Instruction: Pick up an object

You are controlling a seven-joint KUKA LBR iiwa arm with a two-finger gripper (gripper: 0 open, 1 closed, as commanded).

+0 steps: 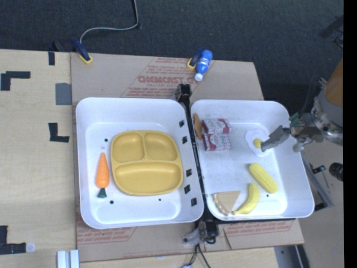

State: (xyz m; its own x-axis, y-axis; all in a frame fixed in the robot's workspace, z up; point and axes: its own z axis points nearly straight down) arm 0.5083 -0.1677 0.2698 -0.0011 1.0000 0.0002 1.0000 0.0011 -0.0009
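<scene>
The right bin point(290, 202) holds a red-and-white packet point(215, 134), a brown sausage-like piece point(197, 126), a small white disc with a yellow bit point(257, 140), a corn cob point(263, 177), a banana point(249, 201) and a tan bread slice point(225, 200). My gripper point(286, 142) hangs over that bin's right side, beside the white disc. Its fingers stand apart, open, with nothing between them. One grey finger point(272, 139) points down-left, its tip close to the disc.
The left bin point(89, 113) carries a yellow divided plate point(146, 162) and a carrot point(102, 172) to its left. A blue-and-white bottle point(202, 63) lies on the cardboard behind the bins. A clamp point(82, 52) and cable sit at the back left.
</scene>
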